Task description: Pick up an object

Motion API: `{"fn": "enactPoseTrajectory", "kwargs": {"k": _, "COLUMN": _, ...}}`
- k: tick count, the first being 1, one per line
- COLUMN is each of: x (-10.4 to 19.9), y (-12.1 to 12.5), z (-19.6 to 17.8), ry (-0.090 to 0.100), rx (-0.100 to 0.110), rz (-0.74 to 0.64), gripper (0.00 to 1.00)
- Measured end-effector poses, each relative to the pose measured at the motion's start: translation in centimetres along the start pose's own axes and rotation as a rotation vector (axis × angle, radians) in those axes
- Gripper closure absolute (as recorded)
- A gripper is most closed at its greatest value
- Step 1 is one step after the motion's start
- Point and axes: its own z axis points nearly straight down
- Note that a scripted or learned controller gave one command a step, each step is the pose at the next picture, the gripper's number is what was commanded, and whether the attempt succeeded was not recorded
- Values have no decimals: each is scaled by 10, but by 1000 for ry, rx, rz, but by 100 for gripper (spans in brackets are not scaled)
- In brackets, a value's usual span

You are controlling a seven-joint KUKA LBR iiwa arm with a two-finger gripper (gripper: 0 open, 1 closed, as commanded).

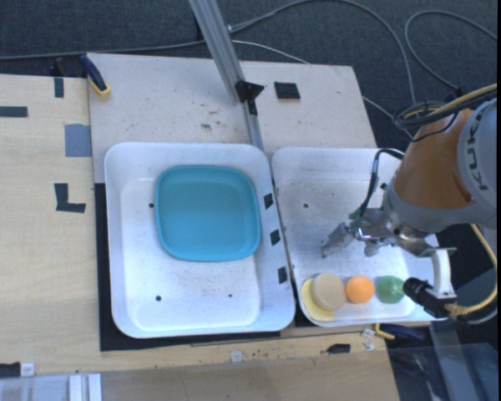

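Note:
Three small objects lie in a row along the near edge of the right bin (317, 182): a beige round piece (326, 290) resting on something yellow, an orange ball (359, 289) and a green ball (389, 288). My gripper (351, 245) hangs just above and behind this row, over the bin floor. Its two metal fingers (334, 241) stand apart, so it is open with nothing between them. The grey and orange arm covers the bin's right side.
A teal square plate (207, 212) lies in the left bin (134, 307). A metal pole (225, 48) slants in from the top to the divider between the bins. Cables trail on the dark floor at the upper right.

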Motion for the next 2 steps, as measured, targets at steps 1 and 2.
{"fn": "enactPoseTrajectory", "kwargs": {"k": 1, "x": 9, "y": 5, "z": 55, "ry": 0, "rx": 0, "rz": -1, "gripper": 0}}
{"fn": "enactPoseTrajectory", "kwargs": {"k": 2, "x": 8, "y": 6, "z": 43, "ry": 0, "rx": -4, "rz": -1, "gripper": 100}}
